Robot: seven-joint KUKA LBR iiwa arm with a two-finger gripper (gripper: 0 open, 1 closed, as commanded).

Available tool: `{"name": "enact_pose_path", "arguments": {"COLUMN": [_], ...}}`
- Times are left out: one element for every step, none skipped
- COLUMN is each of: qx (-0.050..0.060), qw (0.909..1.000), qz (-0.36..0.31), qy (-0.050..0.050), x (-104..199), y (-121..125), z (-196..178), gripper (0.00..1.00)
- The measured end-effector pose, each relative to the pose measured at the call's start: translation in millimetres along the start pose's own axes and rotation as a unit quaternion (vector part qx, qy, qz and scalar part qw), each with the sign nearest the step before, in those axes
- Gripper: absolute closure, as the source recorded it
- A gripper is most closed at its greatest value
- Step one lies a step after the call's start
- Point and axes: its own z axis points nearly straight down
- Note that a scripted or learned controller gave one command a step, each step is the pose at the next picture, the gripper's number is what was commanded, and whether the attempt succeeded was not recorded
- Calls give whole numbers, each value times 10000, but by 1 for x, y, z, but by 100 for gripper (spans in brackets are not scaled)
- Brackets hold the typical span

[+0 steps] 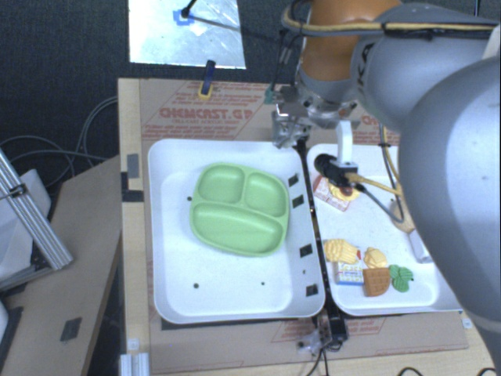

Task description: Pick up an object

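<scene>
My gripper [287,135] hangs over the far rim where the two white bins meet, with nothing seen in it. The right bin [427,296] holds several small items. A red and white packet [332,195] lies near its far left. Toward the front are a yellow corn-like piece [341,249], a yellow lump [375,257], a small box [349,273], a brown piece [376,282] and a green leaf [401,276]. A wooden utensil [397,207] lies along the bin's right side, partly hidden under the arm.
A green divided plate [239,210] lies in the middle of the left bin [176,288]. The grey arm covers the upper right. Cardboard [203,112] lies beyond the bins, with a shiny sheet [186,22] behind it.
</scene>
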Motion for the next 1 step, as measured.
{"name": "enact_pose_path", "arguments": {"qx": [7], "qw": [10000], "qz": [-4], "qy": [-2], "x": [6], "y": [-6], "z": [18], "gripper": [100]}}
